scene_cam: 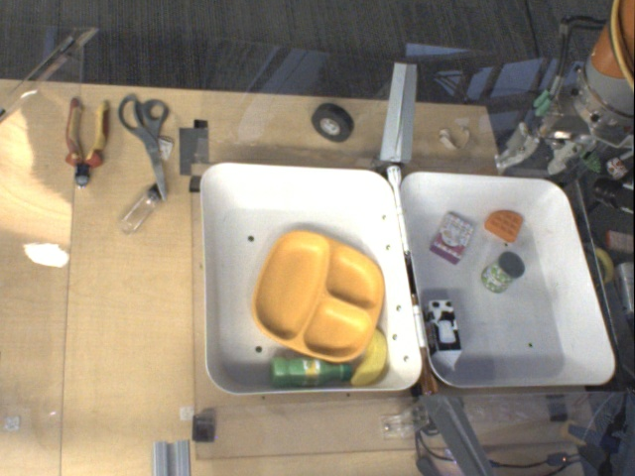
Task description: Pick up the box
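A small purple-and-white box (453, 236) lies flat in the upper left part of the right bin (585, 296). The gripper (562, 145) hangs at the far right, above the bench behind that bin's back rim and well apart from the box. It sits below the arm's orange band (611, 53), and cables and fittings crowd around it. Nothing is seen held in it.
The right bin also holds an orange piece (504, 225), a small green jar with a grey lid (503, 271) and a black-and-white carton (443, 325) at its left wall. The left bin (228, 266) holds a yellow divided plate (319, 293) lying over a green bottle (310, 370). Scissors (149, 137), pliers (84, 137) and a tape roll (332, 121) lie on the bench.
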Controlling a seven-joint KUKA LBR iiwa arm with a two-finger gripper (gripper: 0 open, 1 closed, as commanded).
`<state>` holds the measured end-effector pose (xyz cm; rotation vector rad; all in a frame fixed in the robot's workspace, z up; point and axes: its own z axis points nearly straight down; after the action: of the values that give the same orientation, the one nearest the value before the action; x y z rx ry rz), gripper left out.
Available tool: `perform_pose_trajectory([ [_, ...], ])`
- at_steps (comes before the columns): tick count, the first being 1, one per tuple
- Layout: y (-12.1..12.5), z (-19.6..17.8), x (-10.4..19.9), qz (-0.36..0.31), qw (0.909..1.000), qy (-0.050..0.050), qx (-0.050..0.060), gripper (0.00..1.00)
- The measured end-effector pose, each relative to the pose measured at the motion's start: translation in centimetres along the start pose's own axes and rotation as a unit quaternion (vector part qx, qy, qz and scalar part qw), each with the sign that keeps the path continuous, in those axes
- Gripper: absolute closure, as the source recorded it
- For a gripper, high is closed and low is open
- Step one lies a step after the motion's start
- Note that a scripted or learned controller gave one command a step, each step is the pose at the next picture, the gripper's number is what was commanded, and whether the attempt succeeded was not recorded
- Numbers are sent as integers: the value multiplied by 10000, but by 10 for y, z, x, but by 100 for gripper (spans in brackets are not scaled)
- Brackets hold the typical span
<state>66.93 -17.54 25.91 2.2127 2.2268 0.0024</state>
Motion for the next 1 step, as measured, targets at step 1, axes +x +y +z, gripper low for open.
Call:
perform_pose_trajectory([
  [1, -9, 121, 69, -25, 10000, 5, 2, 0],
])
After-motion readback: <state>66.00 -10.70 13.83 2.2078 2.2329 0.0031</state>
